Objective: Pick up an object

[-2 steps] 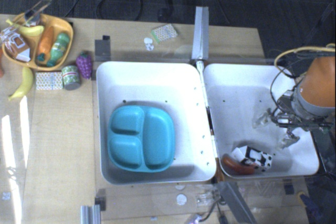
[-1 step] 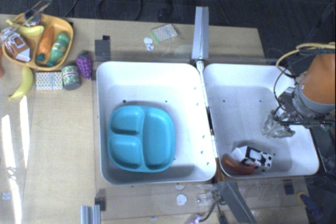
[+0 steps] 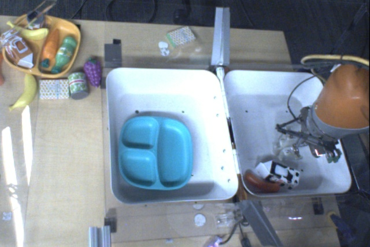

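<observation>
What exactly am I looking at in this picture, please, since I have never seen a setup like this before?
This is one camera fixed above a bench, looking down at a slant. The grey and orange shape at the right is a robot arm reaching in; its gripper hangs over the right bin, though I cannot tell whether it holds anything. Its job is to pick up an object. Near that bin's front edge lie a reddish-brown item and a black-and-white item. The left bin holds a blue divided tray. On the bench at far left sits a yellow bowl of toy food, with a banana beside it.
</observation>
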`<state>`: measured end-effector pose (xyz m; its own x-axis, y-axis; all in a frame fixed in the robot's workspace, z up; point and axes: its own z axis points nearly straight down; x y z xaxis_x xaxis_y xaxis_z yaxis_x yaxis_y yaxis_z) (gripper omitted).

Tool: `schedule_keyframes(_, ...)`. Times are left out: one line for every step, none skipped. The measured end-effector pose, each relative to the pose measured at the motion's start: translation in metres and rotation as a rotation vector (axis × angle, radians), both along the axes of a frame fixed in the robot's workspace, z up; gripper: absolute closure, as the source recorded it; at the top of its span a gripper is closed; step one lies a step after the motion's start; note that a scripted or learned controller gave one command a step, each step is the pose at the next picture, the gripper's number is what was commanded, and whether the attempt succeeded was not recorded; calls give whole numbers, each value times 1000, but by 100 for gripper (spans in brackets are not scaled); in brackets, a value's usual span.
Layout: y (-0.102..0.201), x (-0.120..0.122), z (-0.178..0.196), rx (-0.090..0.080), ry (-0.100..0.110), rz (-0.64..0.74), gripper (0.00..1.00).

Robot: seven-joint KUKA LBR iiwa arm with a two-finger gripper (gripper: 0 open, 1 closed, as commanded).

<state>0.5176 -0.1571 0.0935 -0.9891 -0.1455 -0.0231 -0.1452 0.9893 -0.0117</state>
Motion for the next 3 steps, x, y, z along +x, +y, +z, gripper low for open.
schedule_keyframes(2,1,-1,2,-4,2,0)
schedule_keyframes(3,4,10,2,-10,8,100)
schedule_keyframes(3,4,10,2,-10,8,0)
